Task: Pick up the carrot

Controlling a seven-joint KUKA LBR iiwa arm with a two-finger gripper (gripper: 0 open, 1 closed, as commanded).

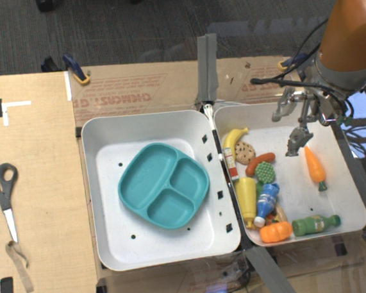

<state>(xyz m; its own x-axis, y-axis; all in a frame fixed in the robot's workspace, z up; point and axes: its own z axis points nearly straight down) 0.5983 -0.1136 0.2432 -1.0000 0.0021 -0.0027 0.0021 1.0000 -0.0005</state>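
Right bin [350, 178]: carrot [314, 167] near right wall; jaws [296, 142] beside it, state unclear.

Bright, even overhead light, colours pop. Soft short shadows inside white bins [98, 202]. Mild glare on teal plate [164, 184] and orange arm band [348, 27]. Floor up top dim. Focus decent, slight softness toward edges.

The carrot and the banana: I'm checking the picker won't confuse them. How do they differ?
The carrot is orange and straight, tapering to a green end; the banana is yellow and curved. The carrot lies alone on the right bin's bare floor, near the gripper; the banana sits crowded among toys by the divider. Both are long toy foods in the same bin.
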